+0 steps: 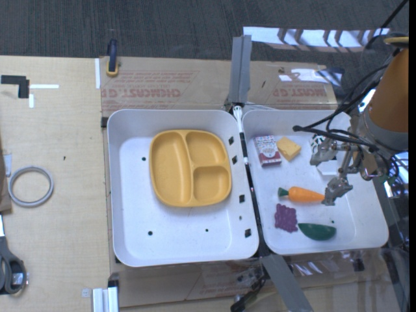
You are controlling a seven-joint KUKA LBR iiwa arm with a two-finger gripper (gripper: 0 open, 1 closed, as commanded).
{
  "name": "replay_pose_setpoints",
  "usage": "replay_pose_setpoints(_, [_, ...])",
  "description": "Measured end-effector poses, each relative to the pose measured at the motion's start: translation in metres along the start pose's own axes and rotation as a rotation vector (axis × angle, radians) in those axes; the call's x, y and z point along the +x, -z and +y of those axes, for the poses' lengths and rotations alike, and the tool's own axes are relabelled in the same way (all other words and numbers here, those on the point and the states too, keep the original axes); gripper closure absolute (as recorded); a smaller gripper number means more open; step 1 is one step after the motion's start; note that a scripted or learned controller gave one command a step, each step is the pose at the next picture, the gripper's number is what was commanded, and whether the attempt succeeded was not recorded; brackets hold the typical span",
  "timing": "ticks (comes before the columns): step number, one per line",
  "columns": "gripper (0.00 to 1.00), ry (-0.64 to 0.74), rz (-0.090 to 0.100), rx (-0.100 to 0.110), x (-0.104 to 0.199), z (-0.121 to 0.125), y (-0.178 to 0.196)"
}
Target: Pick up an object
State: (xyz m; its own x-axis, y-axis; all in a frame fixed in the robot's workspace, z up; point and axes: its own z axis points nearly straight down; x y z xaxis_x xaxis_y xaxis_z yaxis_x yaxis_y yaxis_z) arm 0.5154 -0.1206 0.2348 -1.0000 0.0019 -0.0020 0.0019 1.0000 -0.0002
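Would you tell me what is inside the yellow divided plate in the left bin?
The yellow plate shows three bare compartments, nothing lying in them. The bin floor beneath it is covered.

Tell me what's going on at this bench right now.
A grey robot arm reaches in from the right over the right bin. Its tool hangs just by the right end of a toy carrot, with nothing seen held. Nearby lie purple grapes, a green vegetable, a cheese wedge and a small carton. The left bin holds a yellow divided plate.
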Motion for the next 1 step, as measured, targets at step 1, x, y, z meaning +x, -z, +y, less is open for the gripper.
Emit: replay_pose_setpoints(1, [0.0,-0.387,0.002,0.001,-0.0198,-0.0006,-0.1062])
